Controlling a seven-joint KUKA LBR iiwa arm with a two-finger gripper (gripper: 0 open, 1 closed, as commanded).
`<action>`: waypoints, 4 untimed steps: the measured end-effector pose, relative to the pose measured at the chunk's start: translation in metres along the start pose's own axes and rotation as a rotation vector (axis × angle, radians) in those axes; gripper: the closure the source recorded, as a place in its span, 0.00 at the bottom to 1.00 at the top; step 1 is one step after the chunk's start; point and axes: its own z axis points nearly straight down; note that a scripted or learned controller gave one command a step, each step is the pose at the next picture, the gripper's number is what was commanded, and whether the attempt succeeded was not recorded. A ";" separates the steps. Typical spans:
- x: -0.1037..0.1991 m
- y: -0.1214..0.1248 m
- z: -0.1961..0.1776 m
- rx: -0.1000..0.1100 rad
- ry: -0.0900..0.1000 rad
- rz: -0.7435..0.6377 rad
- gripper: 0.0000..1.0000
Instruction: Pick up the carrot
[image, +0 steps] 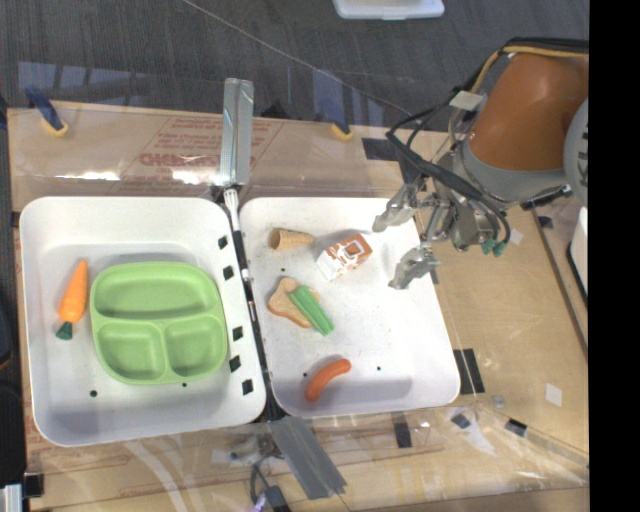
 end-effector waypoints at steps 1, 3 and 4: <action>-0.035 0.048 0.113 -0.002 0.008 0.273 0.00; -0.064 0.050 0.178 -0.004 -0.006 0.687 0.00; -0.069 0.080 0.184 -0.001 0.001 1.041 0.00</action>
